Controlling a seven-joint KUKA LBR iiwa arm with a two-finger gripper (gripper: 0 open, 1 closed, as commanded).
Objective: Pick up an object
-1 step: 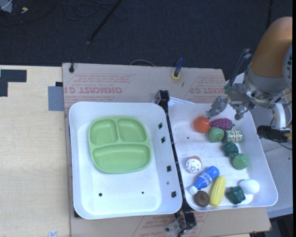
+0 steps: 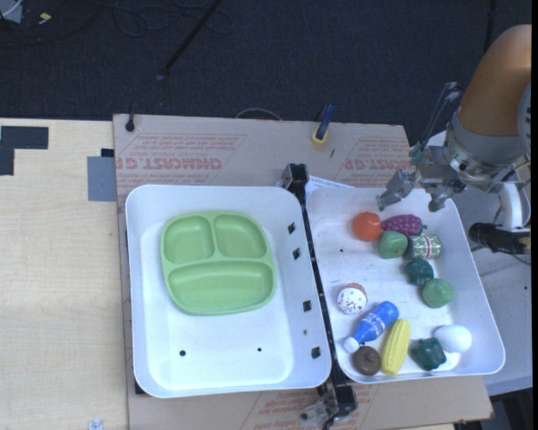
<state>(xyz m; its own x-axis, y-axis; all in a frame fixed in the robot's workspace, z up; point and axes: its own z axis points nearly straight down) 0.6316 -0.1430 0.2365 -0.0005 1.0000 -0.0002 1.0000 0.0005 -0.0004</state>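
Note:
The right white bin (image 2: 484, 321) holds several toy foods. Near its far end lie an orange-red ball (image 2: 367, 226), purple grapes (image 2: 402, 224), a green fruit (image 2: 393, 245) and a green can (image 2: 423, 246). My gripper (image 2: 418, 193) hangs above the bin's far edge, just behind the grapes and the ball. Its fingers are spread open with nothing between them. Farther toward the front lie a dark teal piece (image 2: 419, 270), a lime (image 2: 437, 292), a sprinkled pastry (image 2: 351, 298), a blue bottle (image 2: 372, 323), a corn cob (image 2: 394, 346) and a white egg (image 2: 453, 338).
The left white bin (image 2: 152, 348) carries a green divided plate (image 2: 219, 262). A black divider (image 2: 310, 267) runs between the bins. A brown donut (image 2: 367, 360) and a teal toy (image 2: 428, 354) sit at the right bin's front. Cardboard (image 2: 206, 155) lies under both bins.

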